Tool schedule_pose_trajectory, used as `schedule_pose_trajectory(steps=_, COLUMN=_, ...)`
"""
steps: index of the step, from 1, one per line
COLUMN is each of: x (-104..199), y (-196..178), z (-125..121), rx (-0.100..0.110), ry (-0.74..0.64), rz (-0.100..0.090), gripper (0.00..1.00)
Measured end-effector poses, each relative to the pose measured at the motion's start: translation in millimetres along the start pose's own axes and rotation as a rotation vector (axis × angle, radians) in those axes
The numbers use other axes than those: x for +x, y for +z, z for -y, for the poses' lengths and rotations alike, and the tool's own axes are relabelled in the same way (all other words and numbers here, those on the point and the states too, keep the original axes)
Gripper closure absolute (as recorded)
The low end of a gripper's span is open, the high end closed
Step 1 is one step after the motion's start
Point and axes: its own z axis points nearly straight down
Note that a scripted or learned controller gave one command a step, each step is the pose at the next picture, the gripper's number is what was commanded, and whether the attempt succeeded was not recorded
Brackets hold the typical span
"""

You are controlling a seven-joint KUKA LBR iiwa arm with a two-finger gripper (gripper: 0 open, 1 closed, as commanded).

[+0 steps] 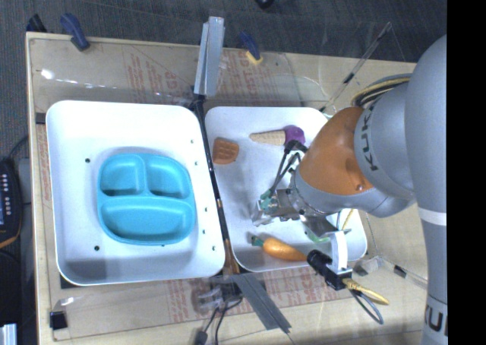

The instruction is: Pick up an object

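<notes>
My gripper hangs low in the right bin, near its middle and just above an orange carrot that lies along the bin's front wall. A toy ice-cream cone with a purple scoop lies at the back of the same bin. A brown waffle-like piece rests near the bin's back left corner. The arm's orange band covers the bin's right side.
The left bin holds a blue divided plate. A metal divider bar stands at the back between the bins. Blue clamps grip the bench's far edge.
</notes>
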Motion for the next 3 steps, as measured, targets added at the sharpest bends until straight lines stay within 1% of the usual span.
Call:
schedule_pose_trajectory(steps=1, x=0.1, y=-0.1, z=-0.1, rx=0.0, ry=0.0, rz=0.0, gripper=0.0)
schedule_pose_trajectory(steps=2, x=-8.5, y=19.3, z=2.0, rx=0.006, ry=0.012, rz=-0.004, gripper=0.0)
schedule_pose_trajectory(steps=3, x=-8.5, y=9.2, z=0.3, rx=0.003, ry=0.007, rz=-0.003, gripper=1.0)
